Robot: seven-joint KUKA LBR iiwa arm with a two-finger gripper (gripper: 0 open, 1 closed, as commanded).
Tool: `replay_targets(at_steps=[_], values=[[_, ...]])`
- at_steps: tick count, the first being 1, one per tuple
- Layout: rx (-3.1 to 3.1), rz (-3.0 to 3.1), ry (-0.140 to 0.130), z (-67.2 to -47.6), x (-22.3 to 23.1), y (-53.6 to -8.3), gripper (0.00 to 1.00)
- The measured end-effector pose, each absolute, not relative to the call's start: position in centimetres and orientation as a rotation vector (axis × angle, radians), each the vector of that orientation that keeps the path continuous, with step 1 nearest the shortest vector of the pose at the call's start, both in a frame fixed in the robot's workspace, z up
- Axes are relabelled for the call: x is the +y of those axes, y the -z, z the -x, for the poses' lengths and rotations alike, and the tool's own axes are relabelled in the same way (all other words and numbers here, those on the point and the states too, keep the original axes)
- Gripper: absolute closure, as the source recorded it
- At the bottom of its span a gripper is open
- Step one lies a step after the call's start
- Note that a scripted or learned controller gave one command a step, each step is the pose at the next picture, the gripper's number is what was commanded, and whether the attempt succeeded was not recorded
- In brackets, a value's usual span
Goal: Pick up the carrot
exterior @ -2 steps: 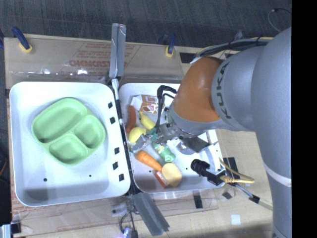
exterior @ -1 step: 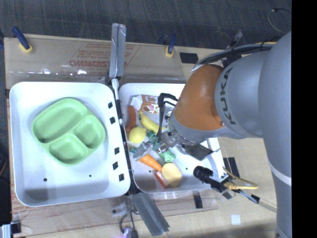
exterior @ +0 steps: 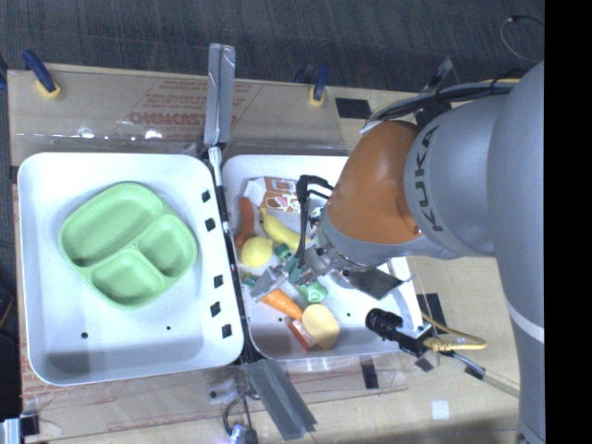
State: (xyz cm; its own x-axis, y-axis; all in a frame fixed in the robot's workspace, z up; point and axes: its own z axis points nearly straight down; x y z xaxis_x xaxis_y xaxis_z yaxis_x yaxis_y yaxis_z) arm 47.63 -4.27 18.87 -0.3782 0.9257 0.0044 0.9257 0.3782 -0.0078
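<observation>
**Arm over the right bin, carrot lying just below the gripper**

Take the metal divider bar (exterior: 219, 109) between the two bins as your reference.

Left of the bar: the left bin (exterior: 55, 340) holds a green three-compartment plate (exterior: 129, 243), set toward the bin's upper left. Two blue clamps (exterior: 41, 74) and (exterior: 320, 85) grip the far edge of the cardboard sheet (exterior: 139, 100) behind the bins. You will see red printing on that sheet just left of the bar; it is too faint to read.

Right of the bar: the right bin (exterior: 268, 345) holds the clutter. Nearest the bar is a reddish sausage-shaped piece (exterior: 245, 218), with a yellow lemon (exterior: 256, 252) below it. A banana (exterior: 279, 230) lies just right of those, and behind it sits a small printed carton (exterior: 278, 193) whose label cannot be read. The carrot (exterior: 279, 303) lies tilted in the lower part of this bin, orange, between the lemon and a pale potato-like piece (exterior: 320, 323). A teal-green item (exterior: 313, 291) sits just right of the carrot.

The gripper (exterior: 294, 271) hangs just above the carrot among these items. You cannot tell how far its jaws are apart; the wrist hides them. Nothing is visibly held.

Furthest right: the orange band (exterior: 375, 188) covers the bin's right half, and "KUKA" reads in black letters on the grey arm (exterior: 472, 174).
</observation>
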Motion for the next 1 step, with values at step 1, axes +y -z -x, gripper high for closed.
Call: replay_targets(at_steps=[1], values=[[-2.618, 1.722, -0.006, -47.61, -5.18, -18.87, 0.0]])
